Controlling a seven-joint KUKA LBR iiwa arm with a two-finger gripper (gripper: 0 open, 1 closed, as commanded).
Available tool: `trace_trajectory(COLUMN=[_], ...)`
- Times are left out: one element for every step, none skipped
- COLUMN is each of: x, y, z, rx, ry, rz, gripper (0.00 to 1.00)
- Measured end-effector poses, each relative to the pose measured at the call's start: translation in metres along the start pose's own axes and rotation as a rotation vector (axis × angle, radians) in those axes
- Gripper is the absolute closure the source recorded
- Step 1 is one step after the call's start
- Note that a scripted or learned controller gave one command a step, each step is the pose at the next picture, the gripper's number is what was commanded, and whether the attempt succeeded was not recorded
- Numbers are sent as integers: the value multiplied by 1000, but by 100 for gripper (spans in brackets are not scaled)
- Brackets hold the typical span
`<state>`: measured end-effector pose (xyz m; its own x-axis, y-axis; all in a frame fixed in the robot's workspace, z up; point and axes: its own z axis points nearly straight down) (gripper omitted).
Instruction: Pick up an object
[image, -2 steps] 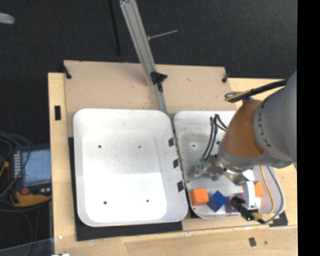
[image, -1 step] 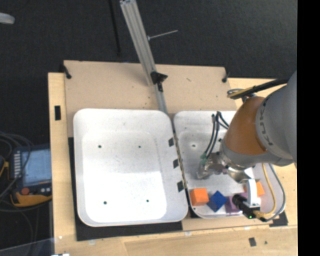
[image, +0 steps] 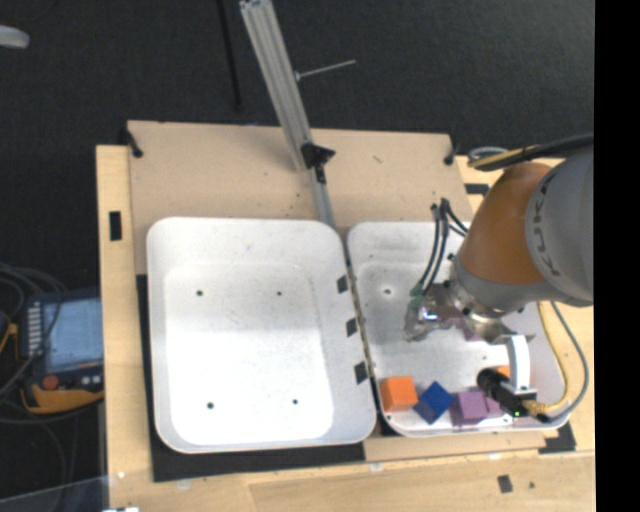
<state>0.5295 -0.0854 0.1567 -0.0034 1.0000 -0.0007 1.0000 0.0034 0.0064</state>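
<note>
Three small blocks lie along the near edge of the right bin (image: 385, 255): an orange block (image: 399, 392), a blue block (image: 434, 401) and a purple block (image: 470, 407), close together in a row. My gripper (image: 421, 322) hangs over the middle of the right bin, above and a little behind the blocks, apart from them. I see nothing between its fingers, and their spacing is unclear from this angle. The grey arm with its orange band (image: 505, 240) covers the right part of that bin.
The left bin (image: 250, 330) sits beside the right one, separated by a raised divider with black clips (image: 353, 325). A slanted metal rail (image: 285, 90) rises from the back of the bench. A pendant device (image: 65, 340) lies off the bench at the left.
</note>
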Motion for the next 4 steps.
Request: trace_trajectory(x=[-1,-2,42,88], y=[-1,1,1,-9], z=[-64,-112,-102,-87], rx=[-2,-1,6,7], ry=[0,0,1,1], rz=[0,-1,-2,-3], gripper=[100,100,100,100])
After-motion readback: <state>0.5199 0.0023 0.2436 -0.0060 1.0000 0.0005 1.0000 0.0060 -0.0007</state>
